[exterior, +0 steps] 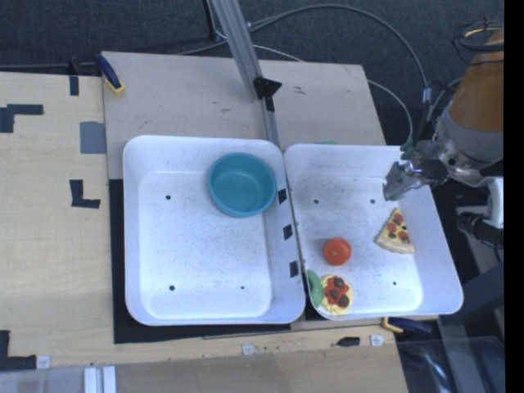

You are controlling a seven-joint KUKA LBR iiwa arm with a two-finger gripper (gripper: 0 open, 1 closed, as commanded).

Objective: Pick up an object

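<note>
The pizza slice [396, 232] is the piece the next move most likely turns on, and it makes a handy landmark. It lies flat in the right bin [360, 164], toward that bin's right wall, with its long axis running up and down the view: the narrow tip points away toward the far rim and the pale crust sits on the near side.

The jaws [395, 183] hang just beyond that tip, on the far side of the slice and a little higher in the air, apart from it. From this angle they read as one dark wedge, so I cannot tell how far open they are. Nothing is visible between them, and they touch none of the toys.

To the left of the slice, near but apart, sits a red tomato [336, 251]. Further left and nearer the front rim lies a round mini pizza [336, 293] with a green leaf at its edge. Well off to the left, in the left bin [164, 301], stands a blue bowl [241, 184].

Judging from this layout, a short drop toward the near side would bring the jaws over the slice. Closing across its narrow width, not along its length, looks the safer grip.
</note>
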